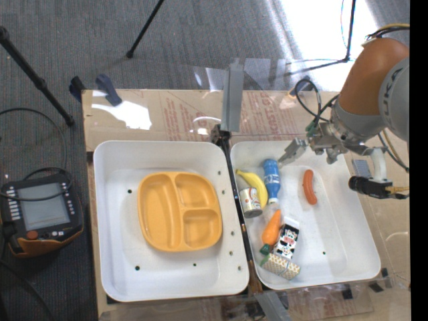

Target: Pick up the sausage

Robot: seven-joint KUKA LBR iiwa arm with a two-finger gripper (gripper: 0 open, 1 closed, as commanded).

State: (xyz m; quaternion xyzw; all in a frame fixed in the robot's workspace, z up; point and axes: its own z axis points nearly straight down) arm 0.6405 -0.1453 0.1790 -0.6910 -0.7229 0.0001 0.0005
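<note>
sausage (309,186) lies in the right bin (348,246), just below the tool (309,146), whose fingers are spread, grasping nothing.

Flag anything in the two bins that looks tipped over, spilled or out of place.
Nothing is spilled or damaged. The right bin is just cluttered: the can, blue bottle and milk carton lie on their sides beside the banana and carrot. The sausage lies apart.

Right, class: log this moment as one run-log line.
gripper: above right bin's far edge | red sausage: lying in bin, ungrasped | pick: not done
</note>
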